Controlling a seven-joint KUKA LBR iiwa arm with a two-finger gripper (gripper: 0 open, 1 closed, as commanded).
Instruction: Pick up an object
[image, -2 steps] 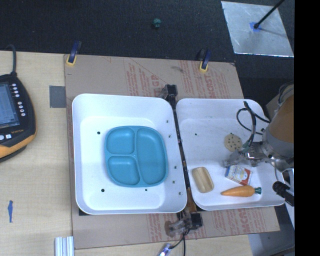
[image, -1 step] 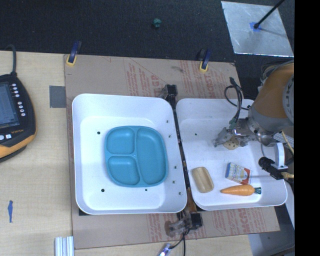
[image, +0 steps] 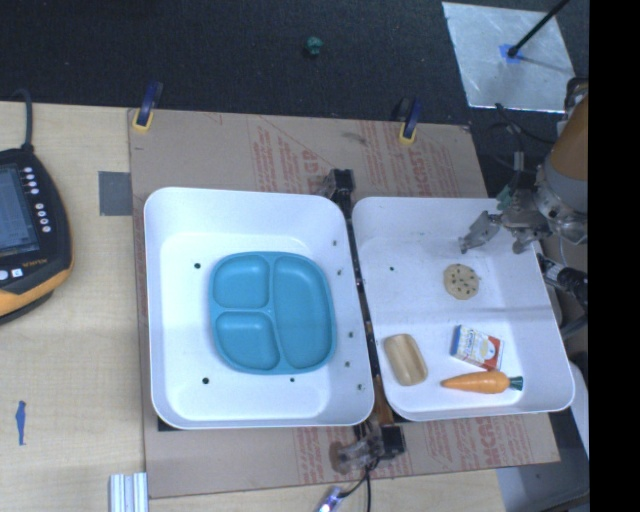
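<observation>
The right bin (image: 400, 240) holds a round chocolate-chip cookie (image: 461, 281), a tan bread slice (image: 405, 359), a small white, blue and red carton (image: 476, 347) and an orange carrot (image: 482, 382) with a green top. My gripper (image: 498, 238) hovers over the bin's far right part, up and to the right of the cookie. Its fingers (image: 477, 235) are spread open with nothing between them. None of the objects touches the gripper.
The left bin (image: 180, 230) carries a blue divided plate (image: 272, 311). A teach pendant (image: 25, 230) lies at the bench's left edge. Clamps (image: 147, 105) pin the cardboard sheet under the bins at its far edge.
</observation>
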